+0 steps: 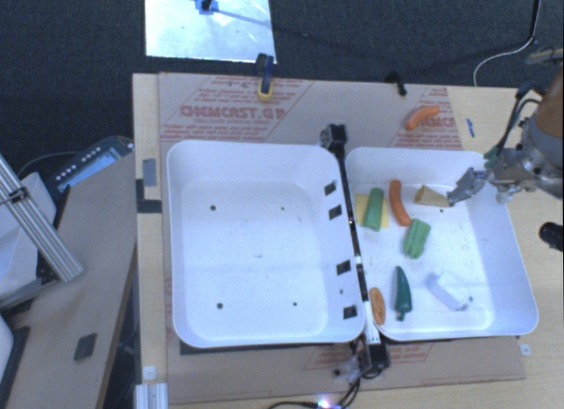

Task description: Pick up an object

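Note:
The right white bin holds several small items. Along its upper part lie a yellow piece, a light green block, an orange sausage shape and a tan wedge. A green pepper-like piece sits mid-bin. Nearer the front are a dark green piece, a small orange piece and a pale lavender block. My gripper hangs over the bin's upper right, just right of the tan wedge, with nothing visibly in it.
The left white bin sits beside the right one, with a black clip-lined divider between them. An orange item lies on the cardboard behind the right bin. A yellow-and-blue clamp stands at the back edge.

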